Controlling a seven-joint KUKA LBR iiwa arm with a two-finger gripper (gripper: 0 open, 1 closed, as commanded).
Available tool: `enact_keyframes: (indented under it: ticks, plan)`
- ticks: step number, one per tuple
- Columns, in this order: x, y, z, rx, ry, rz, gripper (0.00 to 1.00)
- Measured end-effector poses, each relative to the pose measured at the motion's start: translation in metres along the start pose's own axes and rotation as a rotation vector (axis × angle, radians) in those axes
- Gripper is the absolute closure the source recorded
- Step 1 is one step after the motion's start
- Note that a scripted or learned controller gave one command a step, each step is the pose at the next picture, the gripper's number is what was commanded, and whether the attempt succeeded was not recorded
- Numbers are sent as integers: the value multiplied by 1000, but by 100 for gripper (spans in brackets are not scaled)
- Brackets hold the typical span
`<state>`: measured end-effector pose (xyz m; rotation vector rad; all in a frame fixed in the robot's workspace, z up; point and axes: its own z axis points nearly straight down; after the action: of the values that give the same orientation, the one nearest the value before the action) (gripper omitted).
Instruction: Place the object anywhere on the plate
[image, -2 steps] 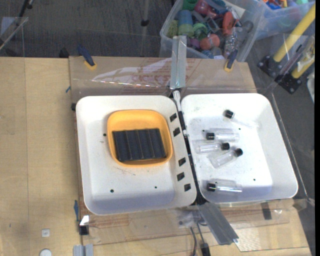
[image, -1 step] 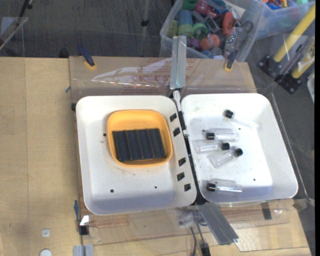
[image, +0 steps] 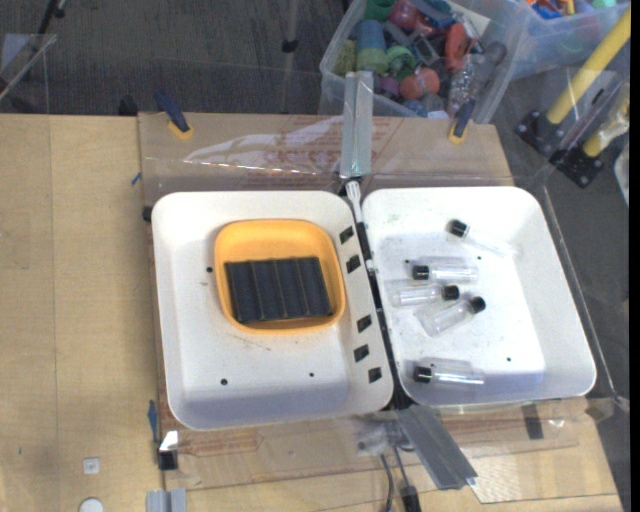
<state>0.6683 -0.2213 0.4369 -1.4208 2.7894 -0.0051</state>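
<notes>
Capped vials (image: 445, 270) lie scattered in the right bin (image: 520, 230), awaiting pickup. The orange plate (image: 280, 228) sits ready opposite. I cannot tell the pincer's state.

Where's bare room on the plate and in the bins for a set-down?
The orange square plate is mostly covered by a ribbed black tray; only its rim is bare. The left white bin has bare floor around the plate. The right white bin is crowded mid-floor with clear black-capped vials; its right side is bare.

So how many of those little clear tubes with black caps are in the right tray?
5, all in the right bin: one near the top, three mid-bin, one near the front.
</notes>
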Motion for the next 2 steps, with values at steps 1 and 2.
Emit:
enact_keyframes:
  ticks: [1, 2]
  plan:
    - [1, 0, 0, 0, 0, -13, 100]
    - [0, 0, 0, -1, 0, -237, 100]
